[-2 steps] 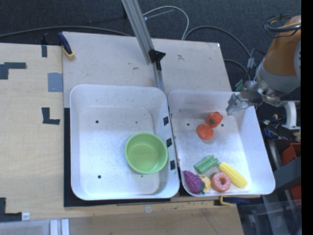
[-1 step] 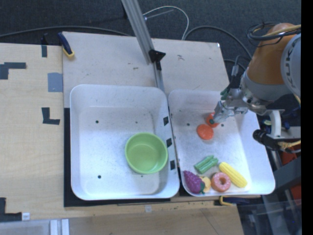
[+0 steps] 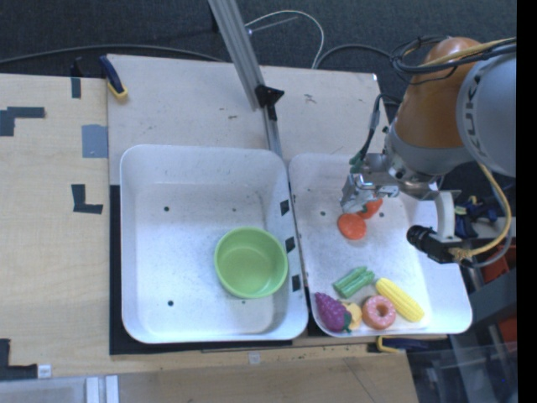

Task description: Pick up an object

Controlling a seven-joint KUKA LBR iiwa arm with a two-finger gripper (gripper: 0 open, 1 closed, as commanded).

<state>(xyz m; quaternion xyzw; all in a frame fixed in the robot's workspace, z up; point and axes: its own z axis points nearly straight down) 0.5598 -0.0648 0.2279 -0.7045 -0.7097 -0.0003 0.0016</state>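
- My gripper [image 3: 362, 198] is hanging over the top part of the right bin [image 3: 315, 183], and I cannot tell how it is set, because my wrist is hiding most of it.
- An orange-red toy [image 3: 353, 226] is lying on the bin floor right under my gripper, and a bit of the same color is showing up against the metal.
- I cannot tell if that toy is in my grip or just lying below it.
- My grey arm [image 3: 491, 99] with its orange band [image 3: 436, 99] is reaching in from the right.
- More toys are sitting near the bottom edge of this bin: a green pod [image 3: 353, 281], a yellow corn cob [image 3: 399, 299], a pink donut [image 3: 379, 312] and purple grapes [image 3: 331, 311].
- A green bowl [image 3: 250, 263] is sitting in the left bin [image 3: 168, 183], close to the wall between the bins.
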